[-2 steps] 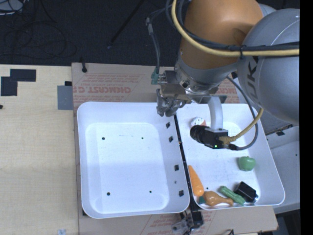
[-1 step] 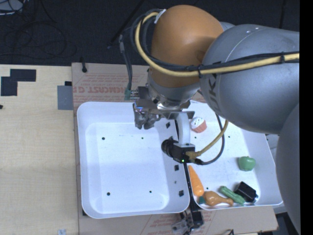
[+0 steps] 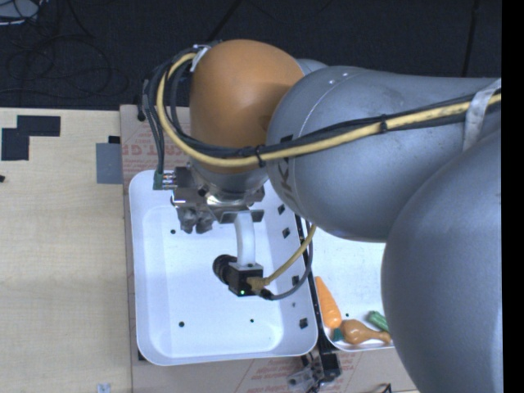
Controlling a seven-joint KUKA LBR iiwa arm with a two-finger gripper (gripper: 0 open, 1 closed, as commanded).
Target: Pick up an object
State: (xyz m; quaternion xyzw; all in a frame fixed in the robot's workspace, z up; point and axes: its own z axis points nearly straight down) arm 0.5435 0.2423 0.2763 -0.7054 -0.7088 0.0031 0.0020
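Fixed camera above bench [image 3: 57, 244], slanting downward

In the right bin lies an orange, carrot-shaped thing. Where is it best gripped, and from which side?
Probably at its middle, from straight above, closing across its narrow width. The orange carrot-shaped thing lies flat and long beside the left wall of the right bin, and a yellow-orange piece sits near its lower end.

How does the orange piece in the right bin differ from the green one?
The orange piece is long and tapered; the green piece looks shorter, partly under the arm. The orange piece lies nearer the left bin, the green piece further right. Both lie in the right bin.
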